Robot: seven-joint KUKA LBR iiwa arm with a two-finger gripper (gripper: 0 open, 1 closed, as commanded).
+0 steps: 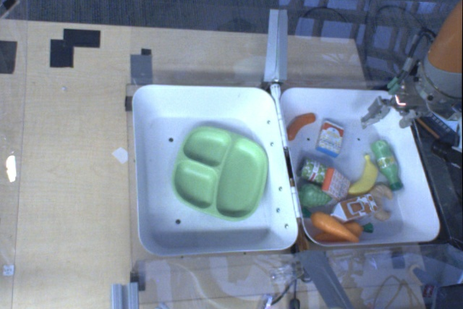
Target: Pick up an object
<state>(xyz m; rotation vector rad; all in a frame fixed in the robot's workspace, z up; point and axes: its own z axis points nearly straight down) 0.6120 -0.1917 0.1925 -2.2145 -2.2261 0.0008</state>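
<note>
Hovering above the right bin's (427,177) far corner, the jaws (387,111) stand open and hold nothing; the toys, such as the banana (364,177), lie unpicked below.

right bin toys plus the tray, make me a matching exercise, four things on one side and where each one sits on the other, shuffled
Things:
1. green divided tray
2. banana
3. carrot
4. green bottle

Places:
A. near front edge of the right bin
B. right of the banana, toward the bin's right wall
C. middle of the left bin
D. centre right of the right bin, between the small boxes and the bottle

Pairs: 1-C, 2-D, 3-A, 4-B
</note>
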